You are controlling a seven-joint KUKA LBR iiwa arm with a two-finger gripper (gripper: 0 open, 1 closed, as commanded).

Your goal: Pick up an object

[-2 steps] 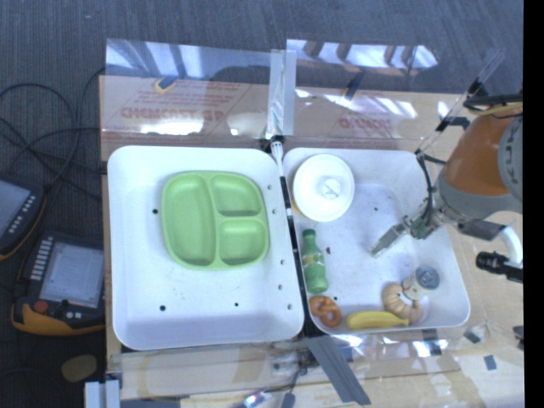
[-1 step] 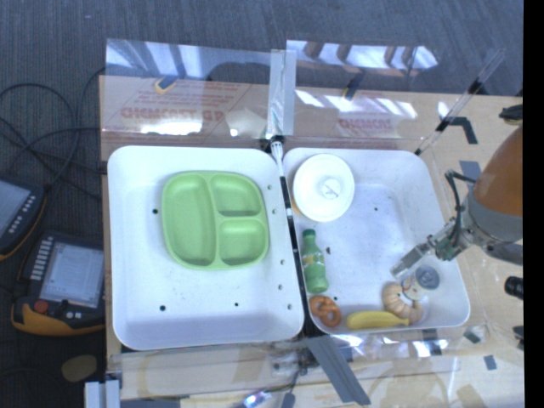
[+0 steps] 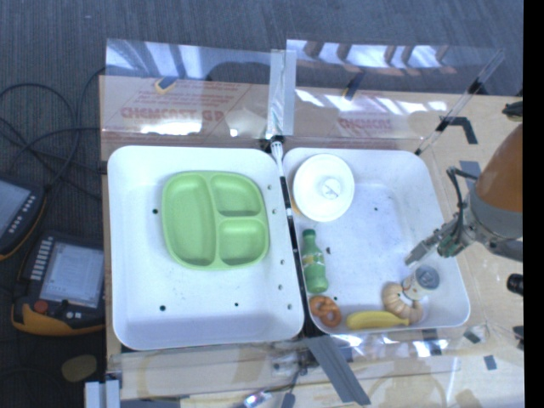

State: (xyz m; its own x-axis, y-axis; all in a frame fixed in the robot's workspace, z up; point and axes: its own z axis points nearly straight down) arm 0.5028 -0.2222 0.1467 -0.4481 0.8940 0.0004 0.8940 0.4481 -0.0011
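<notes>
The right bin (image 3: pixel 374 219) holds a white round plate (image 3: pixel 324 187) at its back left and a small green bottle (image 3: pixel 314 262) lying along its left wall. Along its front edge lie a brown pretzel-like toy (image 3: pixel 325 310), a yellow banana (image 3: pixel 376 320) and a tan pastry-like toy (image 3: pixel 399 297). A small grey disc (image 3: pixel 427 277) rests near the right wall. My gripper (image 3: pixel 429 246) reaches in from the right at a slant, low over the bin's right side, just above the grey disc. I see nothing held in it.
The left bin (image 3: pixel 136 253) carries a green three-compartment tray (image 3: pixel 215 219). A clear plastic wall (image 3: pixel 280 92) stands behind both bins. The arm's orange band (image 3: pixel 506 177) hangs over the right bin's outer edge.
</notes>
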